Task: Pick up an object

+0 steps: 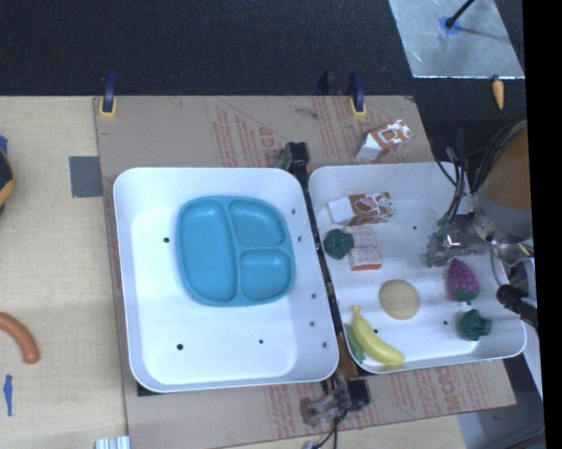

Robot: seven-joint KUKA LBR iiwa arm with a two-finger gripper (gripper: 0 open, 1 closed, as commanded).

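While nothing sits between the gripper's (448,245) fingers that I can make out, I judge the pick as not yet done. The gripper hangs low over the right bin (421,357), at its far right side, and the metal parts there are too small and cluttered for me to tell how it stands, so I leave that open.

I take the right bin as my landmark. Inside it, every candidate lies on the floor of the bin. The purple grape bunch (461,279) is just beside the gripper, on the near side, and looks the likeliest target. Nearer still to me, toward the bin's front right corner, sits a dark green lump (473,325). Toward the bin's middle rests a round beige ball (399,298), and at the front left corner a banana (373,340) lies aslant against a green scrap. Along the left wall I see a green broccoli piece (337,243), with a small red-and-white packet (364,253) beside it and a brown-and-white carton (360,208) farther back.

Outside the right bin, a small carton (385,139) lies on the cardboard behind it, the left bin (157,366) holds a blue divided plate (235,248), and a sausage (16,336) lies far off to the left on the worktop (49,278).

What is left, as I read it: settle on one thing, close on it, and lift it clear of the bin. All of that remains.
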